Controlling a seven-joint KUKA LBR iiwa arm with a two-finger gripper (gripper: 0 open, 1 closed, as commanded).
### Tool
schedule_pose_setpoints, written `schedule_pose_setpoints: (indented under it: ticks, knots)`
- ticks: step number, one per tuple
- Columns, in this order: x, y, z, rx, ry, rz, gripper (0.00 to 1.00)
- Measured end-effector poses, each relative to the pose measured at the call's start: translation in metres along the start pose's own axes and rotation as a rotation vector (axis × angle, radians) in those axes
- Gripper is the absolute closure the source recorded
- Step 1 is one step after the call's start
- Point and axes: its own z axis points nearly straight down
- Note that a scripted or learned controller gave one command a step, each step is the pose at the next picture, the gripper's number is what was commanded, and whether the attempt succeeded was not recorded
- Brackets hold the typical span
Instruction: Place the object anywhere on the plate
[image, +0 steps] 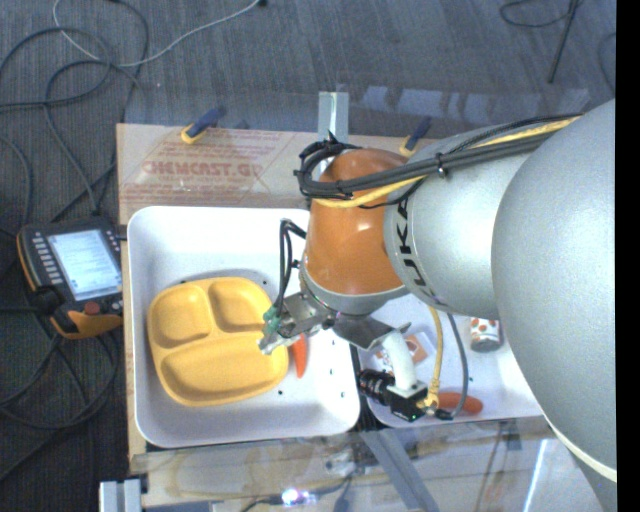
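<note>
the gripper (276, 333) hangs low over the left bin (200, 225), at the right edge of the yellow plate (214, 340), which has three compartments. how far apart its fingers stand cannot be told, since the wrist above covers most of them. an orange carrot-like object (298, 357) shows just below and right of the gripper, on the bin floor beside the plate's rim; it may be touching the fingertips, though the view is too cramped to be sure. the grey arm with its orange band (350, 245) covers much of the right bin (500, 395).
</note>
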Motion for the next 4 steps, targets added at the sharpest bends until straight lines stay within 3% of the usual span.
schedule_pose_setpoints:
  ticks: [1, 2, 3, 4]
  knots:
    - [-0.019, 0.027, 0.040, 0.000, -0.002, -0.035, 1.00]
    - [-0.031, 0.034, 0.043, 0.000, 0.000, -0.009, 1.00]
    - [-0.030, 0.034, 0.035, 0.002, 0.001, -0.010, 1.00]
    - [-0.018, 0.007, -0.015, -0.001, -0.001, 0.043, 1.00]
